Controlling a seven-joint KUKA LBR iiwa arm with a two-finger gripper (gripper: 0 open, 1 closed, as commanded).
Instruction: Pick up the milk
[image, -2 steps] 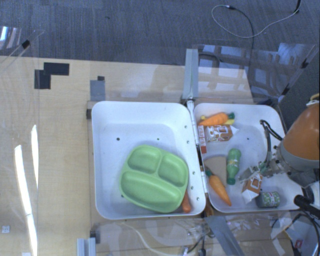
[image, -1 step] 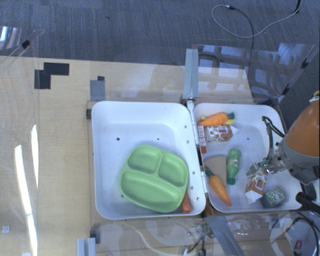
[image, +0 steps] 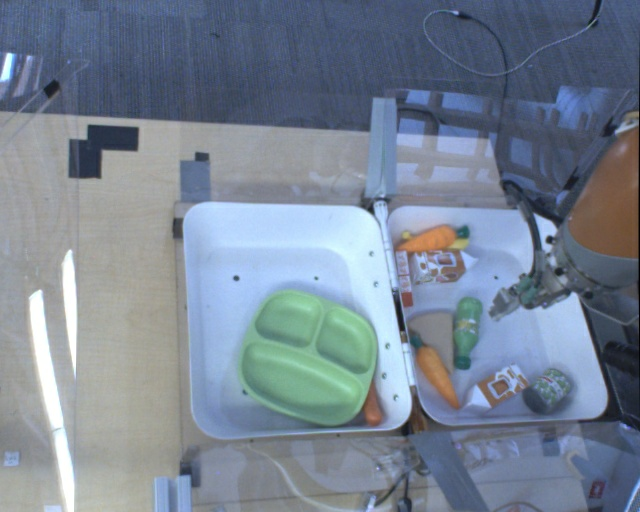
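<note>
The gripper (image: 512, 297) hangs over the right bin (image: 590, 345), nothing between its fingers — whether the jaws stand apart or together cannot be told; one milk carton (image: 433, 268) lies at the bin's far left, beside a carrot (image: 430, 239); another carton (image: 502, 386) lies near.

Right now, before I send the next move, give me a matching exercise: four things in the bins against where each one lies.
Things:
1. green divided plate
2. green bottle
3. carrot with green top
4. dark round can

Places:
A. right bin's far edge
B. left bin
C. right bin's near right corner
D. middle of right bin

Pairs: 1-B, 2-D, 3-A, 4-C
</note>
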